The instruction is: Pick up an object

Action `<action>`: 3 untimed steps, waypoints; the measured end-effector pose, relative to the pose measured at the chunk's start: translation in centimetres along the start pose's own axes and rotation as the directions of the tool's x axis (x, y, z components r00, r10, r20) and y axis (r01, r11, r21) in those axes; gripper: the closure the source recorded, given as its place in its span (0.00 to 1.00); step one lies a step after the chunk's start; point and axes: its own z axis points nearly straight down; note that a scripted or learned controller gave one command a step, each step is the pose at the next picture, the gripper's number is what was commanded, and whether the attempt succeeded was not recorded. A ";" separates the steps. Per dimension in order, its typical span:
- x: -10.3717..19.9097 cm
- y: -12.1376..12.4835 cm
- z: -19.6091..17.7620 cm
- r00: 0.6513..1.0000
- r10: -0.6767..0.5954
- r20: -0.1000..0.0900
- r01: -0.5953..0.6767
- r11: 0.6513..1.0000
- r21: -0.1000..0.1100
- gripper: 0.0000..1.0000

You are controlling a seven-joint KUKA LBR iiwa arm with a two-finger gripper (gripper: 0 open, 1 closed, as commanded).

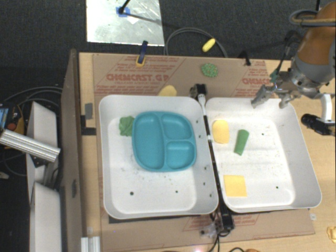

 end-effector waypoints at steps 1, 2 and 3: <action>2.2 -1.4 13.9 1.000 -0.003 -0.002 0.003 1.000 0.007 0.00; 6.1 -4.6 13.2 1.000 -0.004 -0.002 0.004 1.000 0.004 0.00; 5.9 -4.4 12.1 1.000 -0.002 0.000 0.002 1.000 -0.003 1.00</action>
